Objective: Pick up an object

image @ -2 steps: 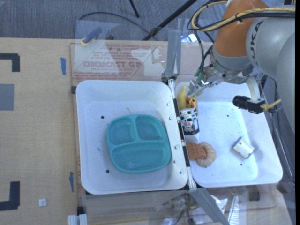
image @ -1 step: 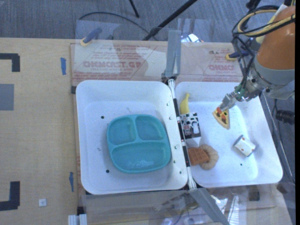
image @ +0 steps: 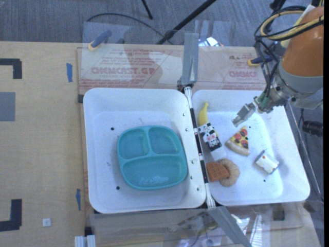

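The arm (image: 300, 60) is cut off at the frame's right edge, and its gripper (image: 242, 115), whose opening I cannot tell, hovers just above the pizza slice (image: 239, 141).

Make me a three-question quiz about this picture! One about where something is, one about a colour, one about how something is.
1. Where is the divided plate?
A. left bin
B. right bin
C. on the floor

2. What colour is the plate?
A. red
B. teal
C. black

3. How is the gripper?
A. holding the banana
B. pressing on the plate
C. above the right bin, holding nothing

Answers: 1 A, it lies in the left bin. 2 B, it is teal. 3 C, it is next to the pizza slice, apart from the banana.
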You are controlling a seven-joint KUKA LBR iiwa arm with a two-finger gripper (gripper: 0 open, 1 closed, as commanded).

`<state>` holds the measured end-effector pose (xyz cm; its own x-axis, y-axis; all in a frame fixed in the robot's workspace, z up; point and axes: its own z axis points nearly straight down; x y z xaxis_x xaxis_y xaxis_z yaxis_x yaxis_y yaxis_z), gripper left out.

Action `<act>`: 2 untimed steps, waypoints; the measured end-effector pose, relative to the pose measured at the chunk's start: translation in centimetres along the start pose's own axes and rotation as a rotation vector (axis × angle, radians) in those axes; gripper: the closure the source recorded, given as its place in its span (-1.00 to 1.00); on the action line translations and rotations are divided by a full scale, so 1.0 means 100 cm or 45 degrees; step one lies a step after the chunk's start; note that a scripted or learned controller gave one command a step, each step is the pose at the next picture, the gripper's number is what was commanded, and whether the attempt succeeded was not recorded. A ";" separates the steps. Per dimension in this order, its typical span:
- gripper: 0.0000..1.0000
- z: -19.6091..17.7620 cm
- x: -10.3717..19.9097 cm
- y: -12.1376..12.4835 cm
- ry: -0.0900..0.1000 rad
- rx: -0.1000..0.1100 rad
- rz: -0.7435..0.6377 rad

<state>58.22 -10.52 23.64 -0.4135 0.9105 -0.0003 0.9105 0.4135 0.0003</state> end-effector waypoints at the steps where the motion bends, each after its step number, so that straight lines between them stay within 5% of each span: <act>1: -1.00 0.098 -0.001 0.010 -0.001 -0.002 -0.011; 2: -1.00 0.150 -0.038 0.013 -0.003 -0.004 0.005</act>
<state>60.99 -13.42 8.61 -0.4100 0.9121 -0.0026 0.9121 0.4100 0.0037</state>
